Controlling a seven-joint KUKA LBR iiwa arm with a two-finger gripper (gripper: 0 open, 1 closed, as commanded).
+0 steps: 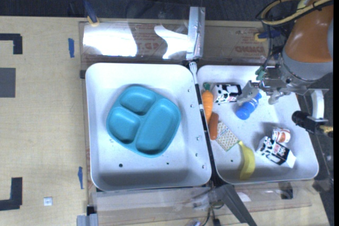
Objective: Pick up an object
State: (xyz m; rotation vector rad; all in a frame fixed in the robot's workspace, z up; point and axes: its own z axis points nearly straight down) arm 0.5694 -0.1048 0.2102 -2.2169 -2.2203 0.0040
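Observation:
The right bin (302, 166) holds several items. A small blue cylinder-like object (246, 109) lies near its middle. My gripper (261, 95) hangs over the bin's back part, open, with its left finger (247, 92) just above the blue object and nothing between the fingers. A cow-patterned item (228, 93) lies left of the gripper. Two orange carrots (207, 102) (213, 126) lie along the bin's left wall. A patterned packet (228, 137), a yellow banana (247, 160) and a cow-patterned carton (276, 148) lie nearer the front.
The left bin (100, 166) carries a blue divided plate (143, 120). A clear panel (137, 39) and a metal post (196, 34) stand behind the bins. The arm's orange band (310, 34) and cables (280, 10) rise at the right.

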